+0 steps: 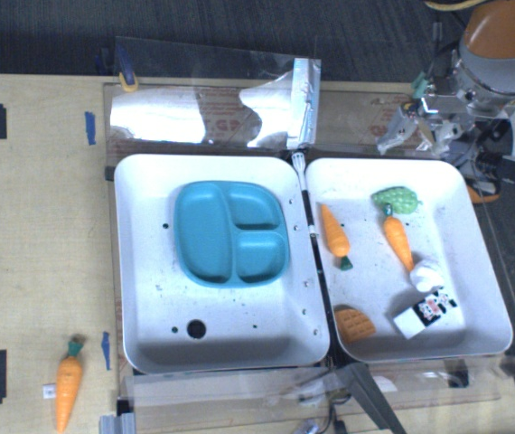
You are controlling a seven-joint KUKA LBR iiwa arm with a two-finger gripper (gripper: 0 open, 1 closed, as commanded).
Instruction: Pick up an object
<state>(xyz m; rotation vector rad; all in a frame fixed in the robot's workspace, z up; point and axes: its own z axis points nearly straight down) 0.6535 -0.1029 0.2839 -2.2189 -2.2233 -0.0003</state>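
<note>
While the claw (420,120) hovers at upper right, beyond the right bin (474,233), its grip state cannot be told; apparently staged for descent. Candidate carrots (334,233) (398,240) lie loose in that bin, reachable.

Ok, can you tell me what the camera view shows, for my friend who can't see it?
A robot hand hovers behind the right bin, which holds two toy carrots, a green toy, a cookie and a milk carton. The left bin holds a blue tray.
</note>
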